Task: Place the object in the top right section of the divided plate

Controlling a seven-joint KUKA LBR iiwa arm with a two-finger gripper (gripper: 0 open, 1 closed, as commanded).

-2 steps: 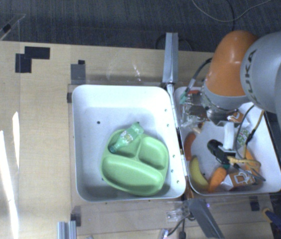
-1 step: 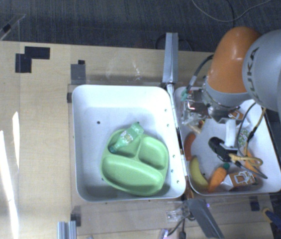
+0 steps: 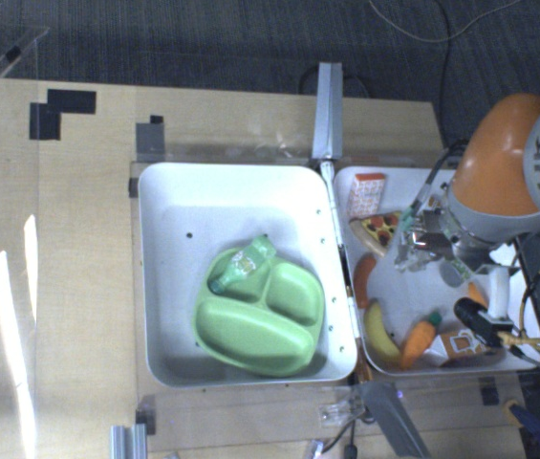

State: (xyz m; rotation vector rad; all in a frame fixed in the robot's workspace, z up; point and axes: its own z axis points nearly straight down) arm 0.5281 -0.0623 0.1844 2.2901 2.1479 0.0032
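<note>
Our gripper hangs over the right bin, above the toy food; can't tell if it's grasping anything. The green plate sits in the left bin, well apart to the left. A green bottle already lies on the plate's top-left part, so we'd judge the next carry goes left across the divider.

Divided plate lies in left bin (bottle on it).
</note>
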